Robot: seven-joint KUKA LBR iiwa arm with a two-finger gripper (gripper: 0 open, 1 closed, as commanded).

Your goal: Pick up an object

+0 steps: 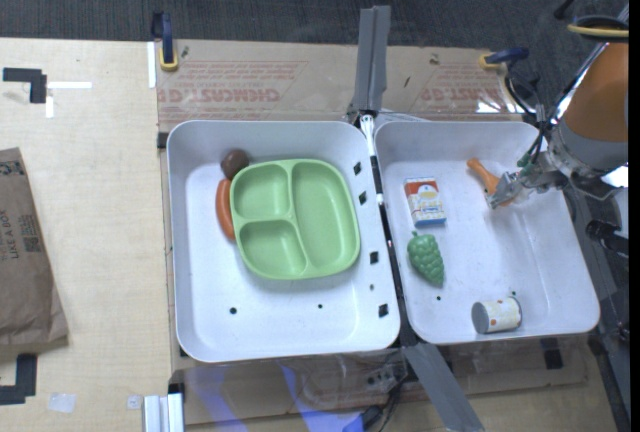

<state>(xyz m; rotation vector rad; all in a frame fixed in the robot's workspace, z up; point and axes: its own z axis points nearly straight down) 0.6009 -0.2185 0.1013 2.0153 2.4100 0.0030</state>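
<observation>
Two white bins (190, 250) on cardboard-covered bench (260, 80)

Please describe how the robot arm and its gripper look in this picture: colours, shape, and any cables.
The arm enters from the right: a rounded grey body with a wide orange band above the wrist. The gripper is small, metallic grey and narrow, tapering toward its tip. Thin dark cables run along the wrist.

A rounded orange band (604, 105) wraps the robot arm above its wrist, with a pale grey, smooth-shelled wrist section (590, 152) below it. From the wrist a small metallic grey two-finger gripper (503, 192) of slim, angular parts sticks out. Thin dark cables (535, 115) run along the arm beside the orange band
</observation>
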